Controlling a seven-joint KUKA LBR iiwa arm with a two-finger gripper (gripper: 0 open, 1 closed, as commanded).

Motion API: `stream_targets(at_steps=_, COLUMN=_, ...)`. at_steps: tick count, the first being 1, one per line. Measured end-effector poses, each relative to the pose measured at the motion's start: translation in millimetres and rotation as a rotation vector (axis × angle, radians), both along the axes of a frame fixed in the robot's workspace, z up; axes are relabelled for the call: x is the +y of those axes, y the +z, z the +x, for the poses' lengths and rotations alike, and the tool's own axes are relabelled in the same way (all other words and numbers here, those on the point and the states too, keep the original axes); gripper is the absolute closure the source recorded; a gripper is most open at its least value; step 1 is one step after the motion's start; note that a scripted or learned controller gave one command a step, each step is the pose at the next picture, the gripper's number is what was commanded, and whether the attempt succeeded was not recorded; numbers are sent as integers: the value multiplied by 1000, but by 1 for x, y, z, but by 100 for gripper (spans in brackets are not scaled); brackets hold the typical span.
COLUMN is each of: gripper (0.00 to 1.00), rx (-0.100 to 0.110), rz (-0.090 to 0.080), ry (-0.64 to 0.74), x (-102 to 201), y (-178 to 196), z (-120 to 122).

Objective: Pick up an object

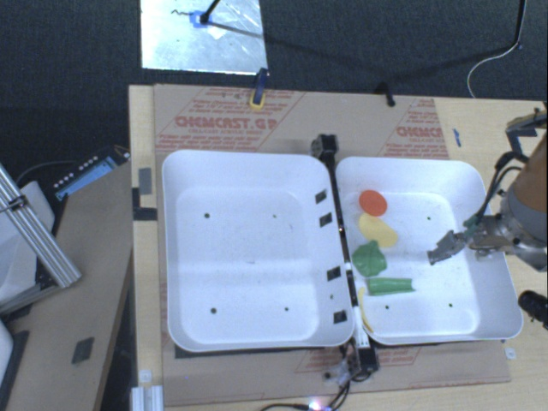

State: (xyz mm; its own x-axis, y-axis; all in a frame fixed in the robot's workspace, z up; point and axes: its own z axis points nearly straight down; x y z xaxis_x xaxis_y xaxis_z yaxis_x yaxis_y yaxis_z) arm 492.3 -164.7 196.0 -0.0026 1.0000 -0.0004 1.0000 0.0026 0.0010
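Here "CHEMCAST GP" reads on the board (227,120); whether the claw (445,248) is open, I cannot tell.

A grey robot arm (524,208) enters from the right edge of the camera view, seen only from its wrist onward. The wrist is a bulky grey block, with dark cabling looping above it. From the wrist a slim section slopes down and to the left, ending in a dark two-finger gripper (443,248). The gripper tip points left, the arm body sitting behind it to the right. Nothing is visible between the fingers. The tip is small and blurred.
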Motion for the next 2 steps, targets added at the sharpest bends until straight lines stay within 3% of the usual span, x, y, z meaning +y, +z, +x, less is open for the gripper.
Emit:
stream_targets(at_steps=1, gripper=0, rx=-9, rz=0, ry=7, x=55, y=-114, z=81)
stream_targets(at_steps=2, gripper=100, rx=-4, rz=0, ry=1, x=52, y=-101, z=78)
